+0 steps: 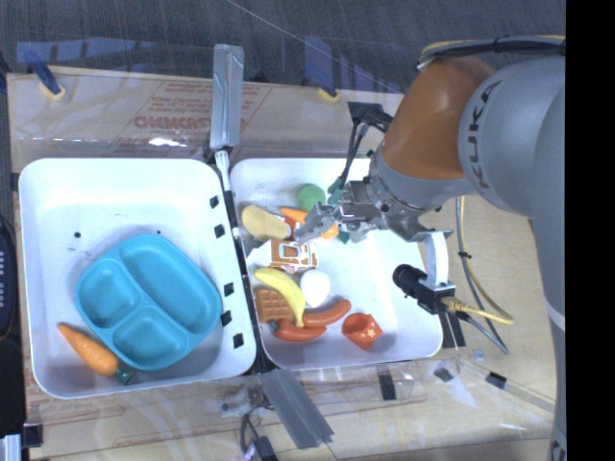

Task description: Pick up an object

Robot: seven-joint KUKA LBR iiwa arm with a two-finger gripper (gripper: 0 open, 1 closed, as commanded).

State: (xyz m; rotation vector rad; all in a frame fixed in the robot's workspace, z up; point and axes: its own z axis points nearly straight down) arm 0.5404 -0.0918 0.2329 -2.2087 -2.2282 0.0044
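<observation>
Hovering over the right bin (423, 339), gripper (332, 211), openness unclear, beside a green ball (309, 197).

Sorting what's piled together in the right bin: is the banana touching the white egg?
Touching. The camera view shows the banana curving right against the left side of the white egg in the right bin, with no gap between them.

A robotics lab: KUKA arm (500, 123) over white bins (58, 190) of toy food (288, 296).
</observation>
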